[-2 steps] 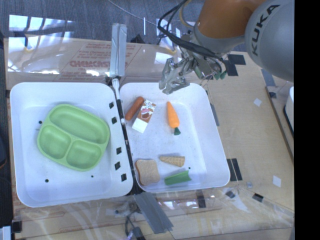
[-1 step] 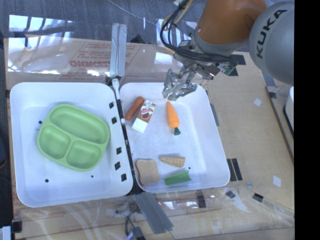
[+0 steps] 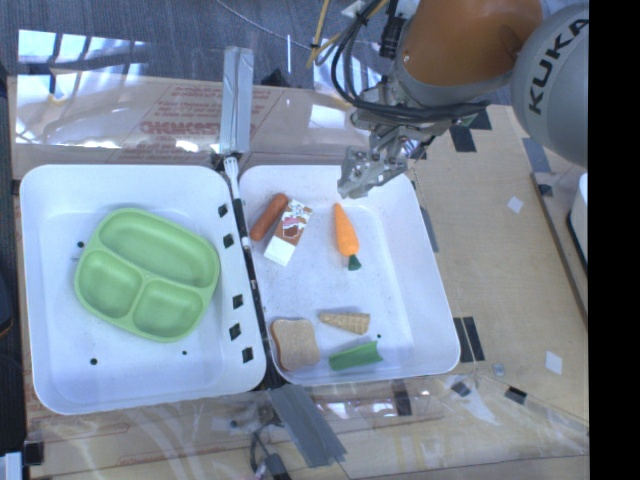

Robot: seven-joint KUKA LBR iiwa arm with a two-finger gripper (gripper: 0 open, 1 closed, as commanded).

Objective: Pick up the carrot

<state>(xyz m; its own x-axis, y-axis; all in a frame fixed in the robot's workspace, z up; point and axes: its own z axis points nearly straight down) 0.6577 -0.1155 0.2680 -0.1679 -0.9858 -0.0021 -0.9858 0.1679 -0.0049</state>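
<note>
Near far rim, fingers [image 3: 362, 177], carrot [image 3: 345, 231] apart

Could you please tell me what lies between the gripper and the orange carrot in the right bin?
Nothing: in the camera view, bare white bin floor separates the gripper from the orange carrot just below it.

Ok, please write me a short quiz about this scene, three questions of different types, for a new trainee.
1. True or false: the carrot lies in the right bin.
2. What sits in the left bin? A) green divided plate B) slice of bread C) sausage
3. Fill in: the gripper hovers near the ___ rim of the right bin.

Key: 1 true; 2 A; 3 far.
</note>
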